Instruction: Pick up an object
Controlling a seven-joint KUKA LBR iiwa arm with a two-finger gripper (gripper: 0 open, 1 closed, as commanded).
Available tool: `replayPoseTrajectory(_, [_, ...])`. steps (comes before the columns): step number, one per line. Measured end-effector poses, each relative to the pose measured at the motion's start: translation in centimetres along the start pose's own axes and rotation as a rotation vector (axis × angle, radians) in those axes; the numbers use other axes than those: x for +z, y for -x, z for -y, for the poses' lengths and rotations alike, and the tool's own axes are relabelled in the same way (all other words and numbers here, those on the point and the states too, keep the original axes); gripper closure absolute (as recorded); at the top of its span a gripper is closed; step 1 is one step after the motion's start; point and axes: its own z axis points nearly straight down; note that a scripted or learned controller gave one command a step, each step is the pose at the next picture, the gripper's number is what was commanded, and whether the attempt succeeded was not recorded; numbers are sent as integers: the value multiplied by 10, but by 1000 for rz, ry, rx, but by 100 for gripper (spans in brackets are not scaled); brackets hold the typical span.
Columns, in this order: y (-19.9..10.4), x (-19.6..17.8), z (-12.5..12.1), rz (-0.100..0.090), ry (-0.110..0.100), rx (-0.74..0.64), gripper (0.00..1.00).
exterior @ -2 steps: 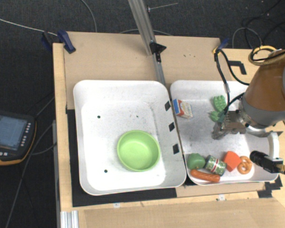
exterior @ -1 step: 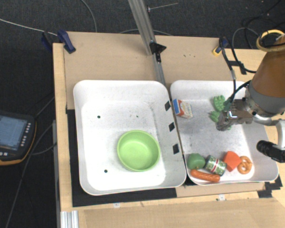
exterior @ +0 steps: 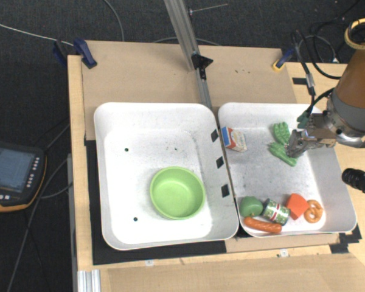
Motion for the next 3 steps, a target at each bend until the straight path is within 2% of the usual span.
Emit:
replayPoseTrajectory(1, [-55,2,6,-2,-4,-4,100])
replayPoseTrajectory(3, [-154,33,-5,-1,-6,-4,100])
